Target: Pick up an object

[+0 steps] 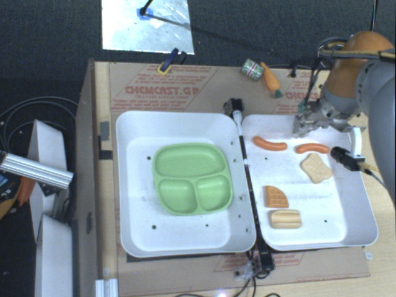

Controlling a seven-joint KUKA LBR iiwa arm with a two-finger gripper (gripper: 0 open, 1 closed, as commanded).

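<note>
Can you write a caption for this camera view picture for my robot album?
Robot hand hovers by two sausages in the right bin; green tray waits left.

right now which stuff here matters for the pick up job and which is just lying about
For the job:
- claw, over the right bin's far edge
- two sausages
- bread slice
- waffle piece
- bun

Lying about:
- green divided tray in the left bin
- toy carrot and small can on the cardboard behind the bins
</note>
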